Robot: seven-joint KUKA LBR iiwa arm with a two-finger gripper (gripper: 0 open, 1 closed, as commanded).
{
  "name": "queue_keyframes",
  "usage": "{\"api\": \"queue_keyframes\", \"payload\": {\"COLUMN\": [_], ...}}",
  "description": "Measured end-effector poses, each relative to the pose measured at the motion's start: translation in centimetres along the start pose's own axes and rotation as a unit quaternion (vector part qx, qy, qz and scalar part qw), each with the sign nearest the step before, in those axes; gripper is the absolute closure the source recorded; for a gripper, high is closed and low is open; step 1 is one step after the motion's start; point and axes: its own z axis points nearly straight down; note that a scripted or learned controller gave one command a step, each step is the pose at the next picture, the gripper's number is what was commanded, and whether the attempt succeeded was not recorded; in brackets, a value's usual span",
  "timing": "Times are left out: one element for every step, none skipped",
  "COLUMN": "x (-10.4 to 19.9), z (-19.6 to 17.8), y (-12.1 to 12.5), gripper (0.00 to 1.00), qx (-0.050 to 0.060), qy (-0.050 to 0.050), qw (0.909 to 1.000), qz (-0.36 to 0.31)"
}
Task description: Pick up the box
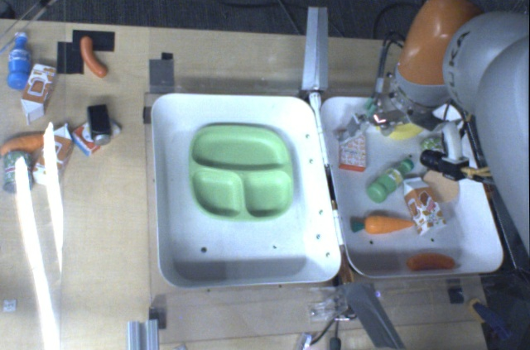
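Starting at the left of the frame, a green divided tray [242, 170] was seen lying in the left bin [166, 199]. In the right bin [489, 253], the box [353, 151], white with red print, was found near the upper left corner, with a green bottle [387, 181], a carton [424, 208], a carrot [387, 225] and a sausage [431, 261] spread to its right and lower right. The gripper [383, 115] was positioned just above and right of the box, nothing being seen between its fingers.

Single fixed camera above the bench [124, 257], looking down at a slant, both white bins [166, 257] in frame, arm [489, 83] entering from 3 o'clock.
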Motion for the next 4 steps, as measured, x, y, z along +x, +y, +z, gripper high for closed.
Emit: {"api": "queue_keyframes", "payload": {"x": [0.4,0.6,1.1,1.3], "z": [-0.1,-0.1,-0.1,0.0], "y": [-0.8,-1.0,-1.0,0.4], "gripper": [0.0,0.0,0.0,0.0], "qx": [-0.009,-0.013,-0.014,-0.014], "qy": [-0.005,-0.006,-0.004,-0.005], "qw": [0.9999,0.9997,0.9925,0.9989], "qz": [-0.014,0.021,0.121,0.045]}}
